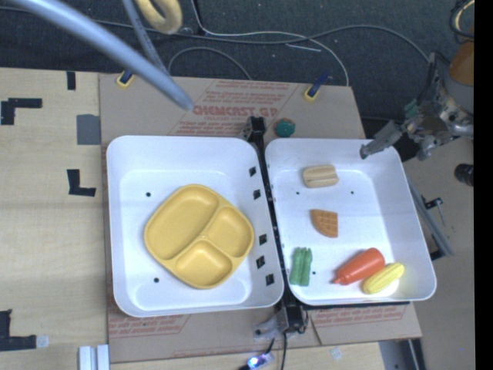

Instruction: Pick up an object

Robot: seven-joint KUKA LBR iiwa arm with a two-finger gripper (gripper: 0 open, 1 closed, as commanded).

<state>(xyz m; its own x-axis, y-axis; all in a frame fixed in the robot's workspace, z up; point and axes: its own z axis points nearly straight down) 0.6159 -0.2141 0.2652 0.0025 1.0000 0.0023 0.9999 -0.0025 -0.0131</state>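
The right bin (408, 206) holds several toy foods. A beige bread roll (320, 176) lies near its far side and an orange waffle wedge (325, 223) in its middle. Along the near side are a green vegetable (300, 267), a red-orange carrot (359, 266) and a yellow corn piece (383, 278). My gripper (385, 139) hangs over the far right corner of this bin, to the right of the bread roll and apart from it. Nothing shows in its grasp. The arm (447, 106) reaches in from the right edge.
A yellow divided plate (199, 235) lies in the left bin (123, 206). A small teal object (286, 127) sits on the cardboard just behind the bins. A grey pole (100, 37) slants across the top left, and cables (254, 37) trail over the dark floor.
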